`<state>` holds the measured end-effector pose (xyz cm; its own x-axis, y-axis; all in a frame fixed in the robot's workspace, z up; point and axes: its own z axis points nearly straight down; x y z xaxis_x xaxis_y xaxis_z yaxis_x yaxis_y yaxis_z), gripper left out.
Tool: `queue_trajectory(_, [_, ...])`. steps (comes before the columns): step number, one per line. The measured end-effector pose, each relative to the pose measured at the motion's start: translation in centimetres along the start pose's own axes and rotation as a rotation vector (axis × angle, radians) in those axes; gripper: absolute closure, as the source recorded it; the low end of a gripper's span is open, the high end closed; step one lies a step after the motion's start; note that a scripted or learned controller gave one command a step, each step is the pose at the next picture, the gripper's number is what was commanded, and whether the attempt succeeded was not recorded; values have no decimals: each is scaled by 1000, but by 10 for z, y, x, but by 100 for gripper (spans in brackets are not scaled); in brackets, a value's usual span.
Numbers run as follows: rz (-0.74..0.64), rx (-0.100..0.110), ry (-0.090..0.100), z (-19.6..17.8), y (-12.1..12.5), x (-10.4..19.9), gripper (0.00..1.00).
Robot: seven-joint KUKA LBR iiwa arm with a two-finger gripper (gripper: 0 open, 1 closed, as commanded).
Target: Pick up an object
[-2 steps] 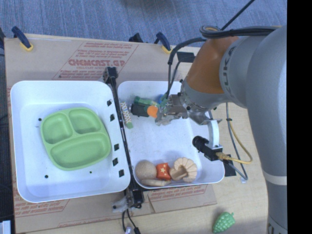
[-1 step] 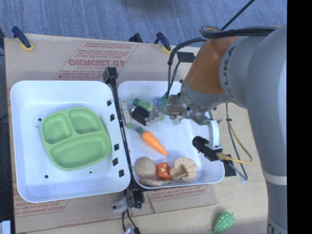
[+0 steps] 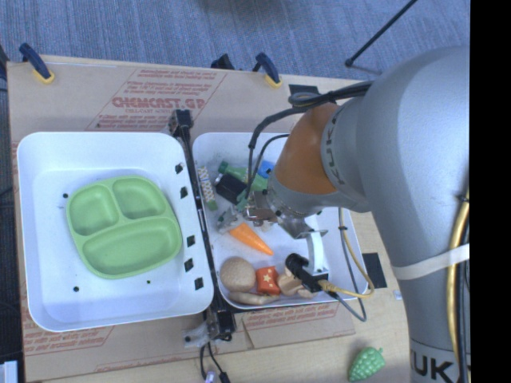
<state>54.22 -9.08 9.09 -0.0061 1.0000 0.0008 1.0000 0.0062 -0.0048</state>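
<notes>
The right bin holds several small items. An orange carrot lies in its middle, and a round tan bun-like piece and a red block sit near the front wall. At the back lie a green item, a blue item and a black block. My gripper reaches in low from the right. It hangs just above the carrot's thick end and beside the black block. The wrist hides whatever lies under it.
The left bin bears a green divided plate. A striped stick lies along the right bin's left wall. A tan piece rests at its front rim. A green grape bunch lies on the bench outside.
</notes>
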Motion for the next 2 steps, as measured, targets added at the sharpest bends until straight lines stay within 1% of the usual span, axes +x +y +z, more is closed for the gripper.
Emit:
queue_trajectory(1, [-4,3,1,-10,0,0,100])
queue_trajectory(2, [0,-3,-1,-169,24,-13,100])
